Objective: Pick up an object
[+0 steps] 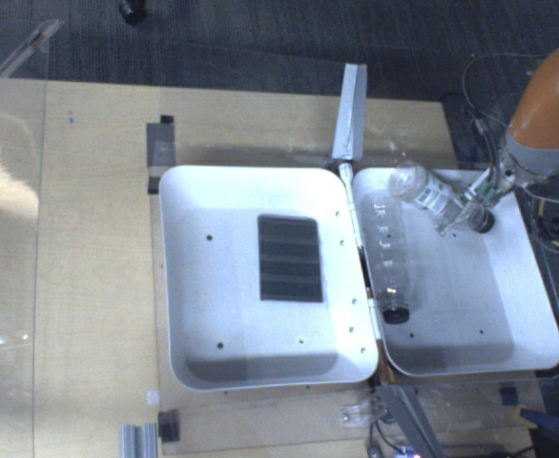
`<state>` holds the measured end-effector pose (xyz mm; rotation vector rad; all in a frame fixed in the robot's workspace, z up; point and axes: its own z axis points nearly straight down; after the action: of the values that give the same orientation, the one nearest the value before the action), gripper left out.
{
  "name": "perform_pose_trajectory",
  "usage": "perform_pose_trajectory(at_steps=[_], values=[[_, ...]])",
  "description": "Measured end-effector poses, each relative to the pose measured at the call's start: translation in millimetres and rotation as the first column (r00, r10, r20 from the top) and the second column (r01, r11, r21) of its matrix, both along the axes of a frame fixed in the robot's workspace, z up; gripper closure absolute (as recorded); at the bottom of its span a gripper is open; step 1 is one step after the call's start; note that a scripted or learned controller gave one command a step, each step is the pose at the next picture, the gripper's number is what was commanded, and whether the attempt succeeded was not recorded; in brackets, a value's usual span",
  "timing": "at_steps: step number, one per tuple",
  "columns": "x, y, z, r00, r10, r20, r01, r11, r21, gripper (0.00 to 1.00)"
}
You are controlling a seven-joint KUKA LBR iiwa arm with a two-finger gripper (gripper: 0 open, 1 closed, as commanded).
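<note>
A clear plastic bottle (390, 256) with a black cap lies lengthwise along the left wall of the right bin (508, 322). A second clear plastic object (421, 191) sits tilted at that bin's back left, its near end touching my gripper (476, 214). The gripper reaches in from the right, under the orange band of the arm (545, 103). Whether the clear object is gripped is too blurred to tell. A dark ribbed rectangular block (290, 258) lies flat in the middle of the left bin (194, 256).
A grey upright post (349, 113) stands behind the seam between the two bins. Cables (556, 227) hang at the right edge beside the arm. A clear panel (12, 160) covers the bench at the far left.
</note>
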<state>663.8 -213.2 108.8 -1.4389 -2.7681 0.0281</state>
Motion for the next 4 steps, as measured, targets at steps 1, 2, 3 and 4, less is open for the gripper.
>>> perform_pose_trajectory(at_steps=[1,2,3,4], values=[[3,1,-2,1.0,0.029,0.0,-0.029,1.0,0.002,0.0],[3,0,-2,0.998,0.055,0.003,-0.055,0.998,0.002,0.0],[0,12,-5,0.993,0.114,0.013,-0.113,0.993,-0.023,0.0],[-11,45,-3,0.978,0.203,0.039,-0.203,0.979,-0.008,0.0]])
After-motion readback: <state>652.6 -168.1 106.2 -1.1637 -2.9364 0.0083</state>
